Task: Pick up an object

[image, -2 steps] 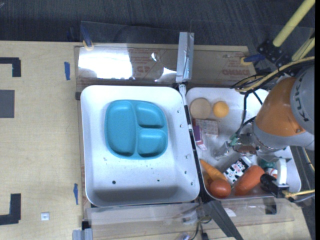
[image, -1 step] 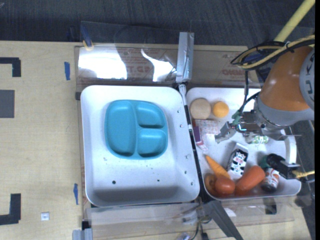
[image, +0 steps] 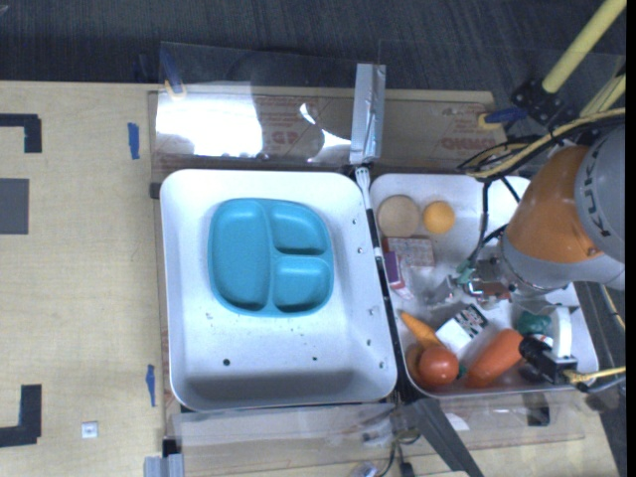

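Grey metal jaws [image: 475, 288] sit low in the right bin [image: 452, 183], and honestly I can't tell if they're apart or together, too much clutter around them. Just below them there's a small white and black item [image: 459, 324], then a tomato [image: 436, 366] and a big carrot [image: 494, 356] near the front wall, with a smaller carrot [image: 418, 327] beside them. A pink packet [image: 409, 261] lies to the left of the jaws. At the back sit a tan ball [image: 398, 215] and an orange [image: 438, 217]. The left bin [image: 199, 366] holds a blue tray [image: 269, 255] with three sections. Both bins are on the table [image: 79, 266].
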Robot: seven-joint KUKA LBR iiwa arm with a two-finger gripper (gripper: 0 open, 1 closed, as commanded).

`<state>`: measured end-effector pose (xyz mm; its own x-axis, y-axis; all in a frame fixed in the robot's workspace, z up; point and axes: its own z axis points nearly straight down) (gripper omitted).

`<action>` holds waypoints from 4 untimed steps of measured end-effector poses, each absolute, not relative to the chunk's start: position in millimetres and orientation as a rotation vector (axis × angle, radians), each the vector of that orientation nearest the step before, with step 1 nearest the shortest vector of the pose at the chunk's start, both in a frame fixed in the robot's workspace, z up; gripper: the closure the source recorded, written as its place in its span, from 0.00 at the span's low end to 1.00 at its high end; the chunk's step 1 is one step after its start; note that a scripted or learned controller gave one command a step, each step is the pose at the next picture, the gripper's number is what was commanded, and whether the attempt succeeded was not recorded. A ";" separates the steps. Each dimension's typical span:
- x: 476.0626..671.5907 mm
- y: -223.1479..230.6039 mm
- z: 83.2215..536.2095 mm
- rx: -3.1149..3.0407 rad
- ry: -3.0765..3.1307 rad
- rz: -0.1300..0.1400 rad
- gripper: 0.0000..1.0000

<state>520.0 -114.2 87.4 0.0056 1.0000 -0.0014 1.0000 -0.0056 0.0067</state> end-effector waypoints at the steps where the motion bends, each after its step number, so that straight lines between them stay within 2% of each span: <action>1: 600.9 -121.8 86.3 2.394 2.028 0.003 0.00; 2: 667.2 -114.0 85.5 2.398 2.028 0.000 0.00; 3: 669.3 -112.1 98.5 2.389 2.030 0.004 1.00; 4: 668.0 -68.2 187.1 2.727 1.555 0.005 1.00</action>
